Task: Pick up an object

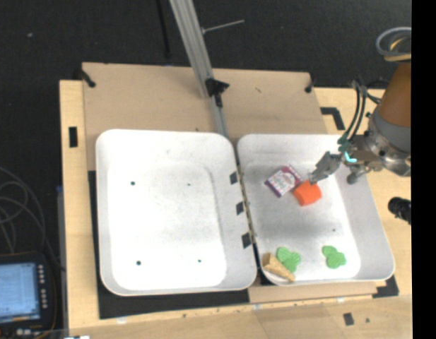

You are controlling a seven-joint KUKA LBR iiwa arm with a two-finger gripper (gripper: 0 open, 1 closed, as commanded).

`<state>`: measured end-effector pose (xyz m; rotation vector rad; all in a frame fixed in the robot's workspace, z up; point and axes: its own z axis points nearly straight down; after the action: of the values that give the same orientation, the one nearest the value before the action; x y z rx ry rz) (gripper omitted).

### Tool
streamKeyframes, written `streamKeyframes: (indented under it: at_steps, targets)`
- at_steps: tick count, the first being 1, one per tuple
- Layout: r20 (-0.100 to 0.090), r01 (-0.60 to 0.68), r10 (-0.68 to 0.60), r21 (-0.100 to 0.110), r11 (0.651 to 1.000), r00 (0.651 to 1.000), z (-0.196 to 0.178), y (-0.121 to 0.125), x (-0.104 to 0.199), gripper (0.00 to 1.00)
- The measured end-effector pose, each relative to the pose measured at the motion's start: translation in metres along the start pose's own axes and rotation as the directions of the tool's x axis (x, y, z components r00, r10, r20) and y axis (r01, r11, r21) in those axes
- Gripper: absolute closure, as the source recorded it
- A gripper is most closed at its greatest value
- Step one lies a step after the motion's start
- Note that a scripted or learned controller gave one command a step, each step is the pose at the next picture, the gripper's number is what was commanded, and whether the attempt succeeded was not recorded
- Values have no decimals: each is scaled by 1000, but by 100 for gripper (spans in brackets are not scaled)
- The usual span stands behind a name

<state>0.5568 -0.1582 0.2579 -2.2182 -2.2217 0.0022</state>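
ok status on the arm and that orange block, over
Gripper low over right bin, just above orange block. Block on bin floor, not held. Purple packet touching its left side.

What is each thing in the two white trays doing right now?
Orange block: lying in the right bin, just under the pincer.
Purple packet: lying flat, touching the block.
Two green toys: resting near the front edge.
Tan piece: lying beside one green toy.
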Motion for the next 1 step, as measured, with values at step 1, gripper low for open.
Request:
streamKeyframes:
  at_steps: [1]
  targets:
    - [1,-1,1,-5,1000,1000,-2,1,0,0]
